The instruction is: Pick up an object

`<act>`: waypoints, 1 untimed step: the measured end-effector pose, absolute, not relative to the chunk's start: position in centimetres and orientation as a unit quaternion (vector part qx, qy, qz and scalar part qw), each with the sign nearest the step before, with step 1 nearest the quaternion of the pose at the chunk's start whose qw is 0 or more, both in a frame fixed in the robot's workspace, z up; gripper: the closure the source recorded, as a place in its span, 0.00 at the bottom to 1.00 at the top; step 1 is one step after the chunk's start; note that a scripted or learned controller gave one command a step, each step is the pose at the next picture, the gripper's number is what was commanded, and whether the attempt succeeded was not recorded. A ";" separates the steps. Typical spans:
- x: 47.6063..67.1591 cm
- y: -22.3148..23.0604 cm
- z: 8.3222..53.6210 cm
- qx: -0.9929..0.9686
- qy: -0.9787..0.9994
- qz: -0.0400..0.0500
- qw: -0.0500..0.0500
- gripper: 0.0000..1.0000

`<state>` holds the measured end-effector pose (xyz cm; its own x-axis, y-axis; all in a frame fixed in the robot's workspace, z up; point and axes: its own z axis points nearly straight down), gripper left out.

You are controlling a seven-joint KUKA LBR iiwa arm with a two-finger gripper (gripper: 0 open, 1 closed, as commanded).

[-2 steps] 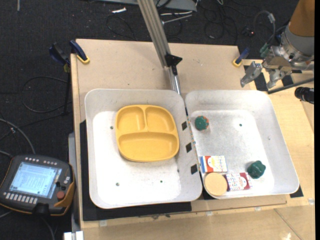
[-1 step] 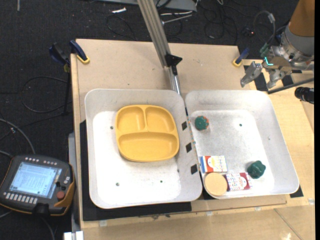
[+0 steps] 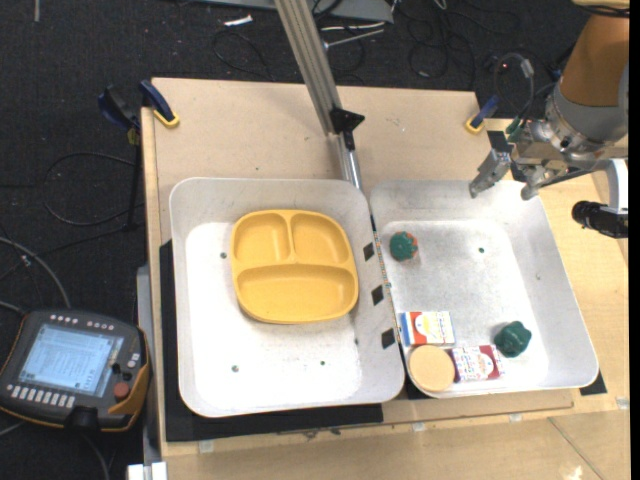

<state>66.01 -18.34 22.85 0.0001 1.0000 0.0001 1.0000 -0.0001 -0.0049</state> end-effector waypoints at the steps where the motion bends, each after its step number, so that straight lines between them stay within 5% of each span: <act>1: 66.8 -18.3 18.1 -0.706 -0.708 0.001 0.001 0.00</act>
